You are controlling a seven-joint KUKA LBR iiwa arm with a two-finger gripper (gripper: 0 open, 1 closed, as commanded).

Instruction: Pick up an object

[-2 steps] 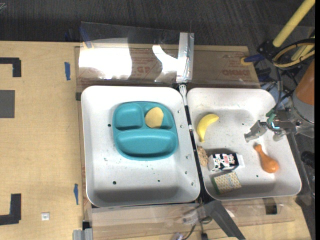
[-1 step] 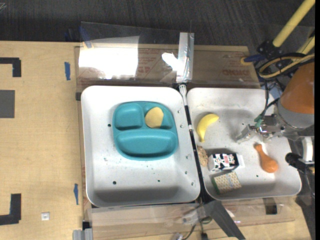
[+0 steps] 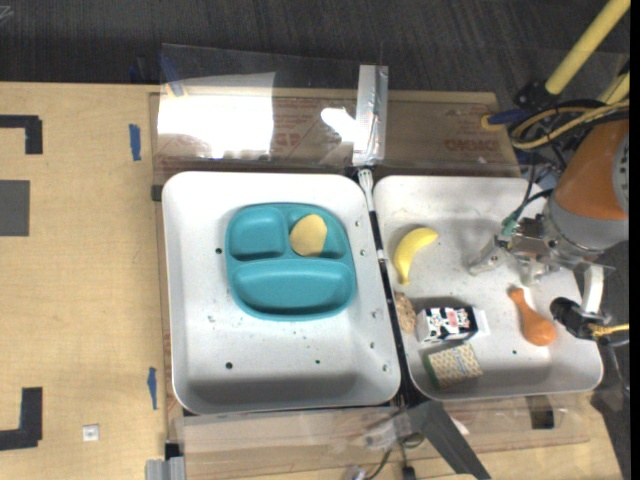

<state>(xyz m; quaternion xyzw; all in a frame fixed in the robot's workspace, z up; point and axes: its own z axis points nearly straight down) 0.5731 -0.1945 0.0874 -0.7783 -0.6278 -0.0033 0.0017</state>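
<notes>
Two bins (image 3: 190, 368); hand (image 3: 515, 258) over right bin, near banana (image 3: 413, 249).

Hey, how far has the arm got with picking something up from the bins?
Nothing looks picked up yet. In the right bin the banana, the carrot and the small cartons all lie on the floor. In hand: the gripper sits low over that bin, between banana and carrot, with nothing visibly held. Left: close on one item and lift it. The lemon rests in the teal tray.
</notes>
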